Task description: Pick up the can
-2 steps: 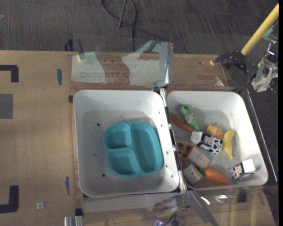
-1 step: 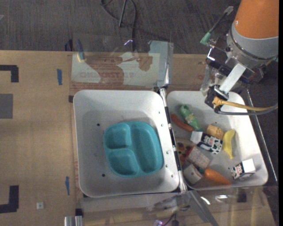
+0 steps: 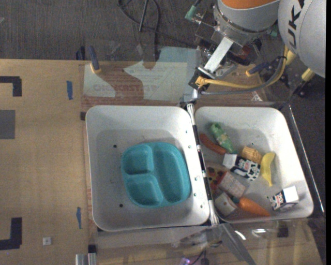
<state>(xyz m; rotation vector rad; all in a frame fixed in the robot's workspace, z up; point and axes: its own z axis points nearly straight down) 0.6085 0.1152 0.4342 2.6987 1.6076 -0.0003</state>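
Wooden bench top (image 3: 41, 155) fills the near and left side, marked with black corner shapes and short strips of blue tape (image 3: 78, 217). At the near edge, below the bins, some glassy or metal fittings are too blurred to name. Two shallow white bins sit on the bench, touching along their inner rims. The left bin (image 3: 101, 129) holds a teal divided plate (image 3: 154, 173), lying flat near its middle. The right bin (image 3: 297, 155) is crowded. Nearest, against its near wall, lies an orange carrot (image 3: 253, 207). Just to the carrot's left, in the near left corner, a greyish round-ended thing seems to be the can (image 3: 224, 204). It is tipped over and pressed against a pinkish box (image 3: 231, 184), and its label cannot be read. In the near right corner rests a small carton (image 3: 283, 199) printed in black and white. Farther in, a cow-patterned carton (image 3: 246, 168) lies beside a yellow banana (image 3: 267, 166), with an ear of corn (image 3: 252, 153) just beyond. A dark reddish item by the left wall is too small to identify. Toward the far side a red-orange vegetable (image 3: 212, 145) and a green toy (image 3: 220, 134) lie close together, perhaps touching. Beyond the bins a pale sheet (image 3: 150, 77) covers the bench, then comes dark floor with black cables (image 3: 139, 15). The gripper (image 3: 243, 49) hangs high over the far edge of the right bin, well apart from the can. The arm (image 3: 248, 5) above it is cut off by the top of the view. Whether the gripper is open or closed, or grasps anything, cannot be told.
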